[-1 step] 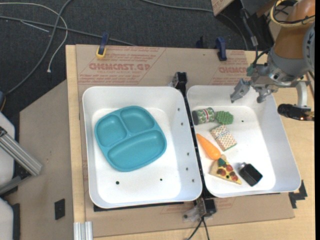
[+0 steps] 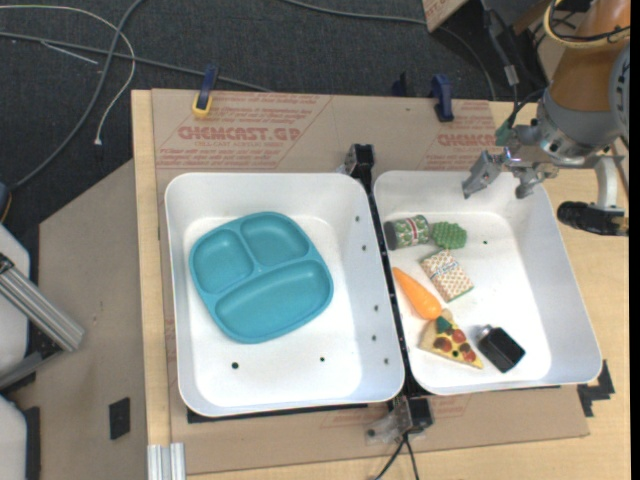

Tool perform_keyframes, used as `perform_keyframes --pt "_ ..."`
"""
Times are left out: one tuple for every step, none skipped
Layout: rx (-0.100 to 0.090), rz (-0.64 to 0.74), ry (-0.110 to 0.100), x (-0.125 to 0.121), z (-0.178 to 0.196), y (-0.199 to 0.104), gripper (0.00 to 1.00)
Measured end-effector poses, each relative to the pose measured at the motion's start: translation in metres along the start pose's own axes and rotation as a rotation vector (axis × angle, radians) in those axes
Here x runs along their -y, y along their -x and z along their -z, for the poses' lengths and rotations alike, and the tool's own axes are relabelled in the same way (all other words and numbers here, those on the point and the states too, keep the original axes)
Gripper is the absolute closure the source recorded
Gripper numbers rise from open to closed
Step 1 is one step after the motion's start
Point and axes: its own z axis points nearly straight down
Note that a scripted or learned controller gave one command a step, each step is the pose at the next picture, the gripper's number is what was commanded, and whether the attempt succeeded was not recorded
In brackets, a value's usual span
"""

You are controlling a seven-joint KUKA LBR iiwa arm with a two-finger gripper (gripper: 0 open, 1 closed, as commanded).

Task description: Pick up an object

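The arm reaches in from the upper right, its orange band above the wrist, and the end effector (image 2: 503, 179) hangs over the far rim of the right bin (image 2: 566, 303) with its two fingers spread apart, pinching nothing. Below it in that bin lie a green can (image 2: 406, 231) touching a green bumpy toy (image 2: 449, 235), a patterned packet (image 2: 446, 274), a toy carrot (image 2: 416, 293), a toy pizza slice (image 2: 449, 342) and a black block (image 2: 501, 348). The left bin (image 2: 190, 354) holds a blue divided plate (image 2: 261, 275). Both bins sit on the counter (image 2: 155, 298).
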Motion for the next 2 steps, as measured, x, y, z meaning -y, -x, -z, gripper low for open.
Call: perform_keyframes --pt "-0.002 0.001 -0.005 0.003 -0.043 -0.005 0.0" --pt "-0.002 0.002 -0.005 0.001 -0.087 -0.01 0.0"
